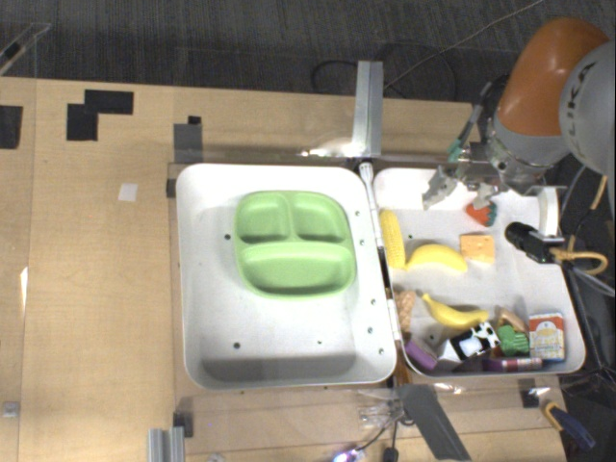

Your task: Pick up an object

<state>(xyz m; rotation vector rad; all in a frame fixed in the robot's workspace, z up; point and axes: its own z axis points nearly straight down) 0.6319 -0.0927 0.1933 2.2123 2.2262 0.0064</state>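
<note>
Left bin (202, 287): holds a divided tray (294, 242).
Right bin (568, 306): corn cob (392, 239) at its left wall, bananas (438, 257) beside it, small box (547, 336) in the near right corner.

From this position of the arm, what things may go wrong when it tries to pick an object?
1. The gripper hangs near the back wall of the right bin, so descending there may strike the wall.
2. The small orange object beside it is small and may slip away.
3. Toys at the front, such as the lower banana and the cow figure, lie crowded; a grasp may catch several.
</note>
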